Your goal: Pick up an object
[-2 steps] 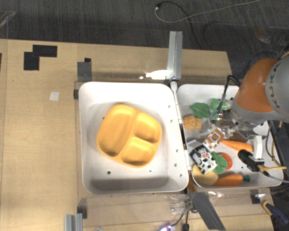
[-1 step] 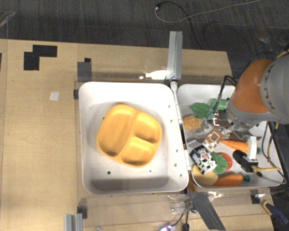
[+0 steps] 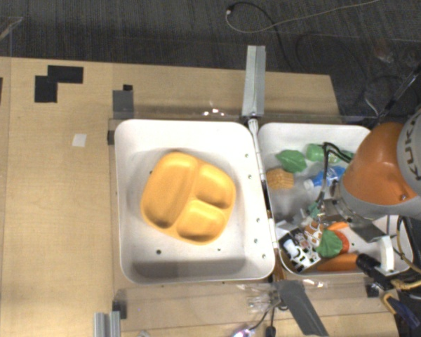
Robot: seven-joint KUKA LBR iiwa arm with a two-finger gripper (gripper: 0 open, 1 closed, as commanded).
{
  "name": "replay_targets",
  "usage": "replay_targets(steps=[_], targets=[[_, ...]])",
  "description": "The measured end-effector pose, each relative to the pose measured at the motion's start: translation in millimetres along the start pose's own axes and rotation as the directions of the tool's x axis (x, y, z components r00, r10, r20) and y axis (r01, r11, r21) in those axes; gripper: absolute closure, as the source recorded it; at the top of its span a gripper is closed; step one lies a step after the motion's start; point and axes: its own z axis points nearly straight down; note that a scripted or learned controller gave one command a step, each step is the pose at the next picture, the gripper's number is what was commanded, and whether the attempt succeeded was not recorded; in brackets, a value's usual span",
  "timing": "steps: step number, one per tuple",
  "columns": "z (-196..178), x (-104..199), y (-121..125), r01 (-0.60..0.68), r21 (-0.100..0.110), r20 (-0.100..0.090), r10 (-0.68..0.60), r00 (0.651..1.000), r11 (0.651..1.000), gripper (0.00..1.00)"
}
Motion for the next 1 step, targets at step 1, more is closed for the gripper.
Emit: replay_targets(steps=[1], targets=[[1.4, -0.4, 22.6, 0.115, 0.008, -0.005, -0.115, 0.993, 0.993, 0.00]])
